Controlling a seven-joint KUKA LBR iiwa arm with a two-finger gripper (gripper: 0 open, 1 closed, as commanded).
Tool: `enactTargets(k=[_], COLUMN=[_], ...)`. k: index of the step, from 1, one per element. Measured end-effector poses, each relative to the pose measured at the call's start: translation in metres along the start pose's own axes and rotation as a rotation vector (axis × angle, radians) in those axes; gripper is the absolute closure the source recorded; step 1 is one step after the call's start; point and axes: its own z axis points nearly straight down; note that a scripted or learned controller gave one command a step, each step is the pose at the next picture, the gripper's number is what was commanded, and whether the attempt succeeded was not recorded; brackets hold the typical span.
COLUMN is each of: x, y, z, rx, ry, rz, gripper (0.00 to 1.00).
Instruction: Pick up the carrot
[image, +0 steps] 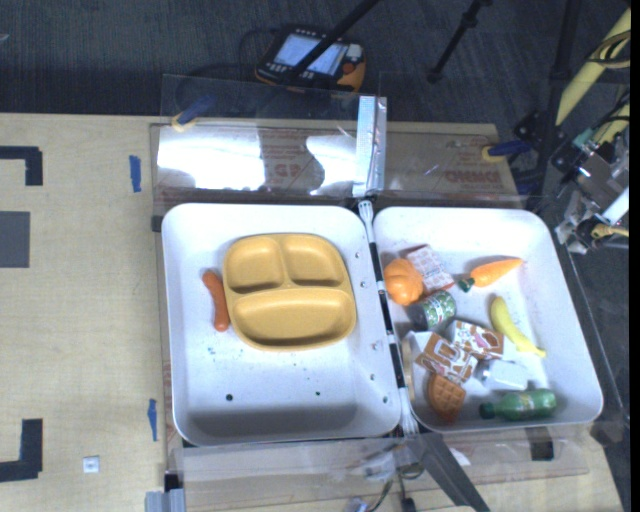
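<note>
Nearest the camera runs the front wall of the left bin (280, 428), well to the left of the gripper (588, 222). Farther from the tool than anything else lies a red sausage (217, 299), touching a yellow divided plate (290, 290). In the right bin (575, 330) a tangerine (404, 283) and a green can (437, 309) sit closer to the tool. The carrot (495, 270) lies closer still, just left of the gripper and a little toward the camera, tip pointing at the tool. A banana (513, 327) lies near it.

The carrot has free floor around it, so a good pick would probably come straight down across its thick middle, clear of the tangerine.

The arm's end hangs at the bin's right rim, outside the wall. Whether the gripper is released or clenched cannot be told.
</note>
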Motion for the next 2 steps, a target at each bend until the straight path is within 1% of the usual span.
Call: enactTargets(k=[1, 2], x=[0.037, -0.011], y=[0.022, -0.014], z=[0.003, 0.02], rx=[-0.004, 0.001], ry=[0.001, 0.001], rz=[0.001, 0.122], gripper=[1.0, 1.0])
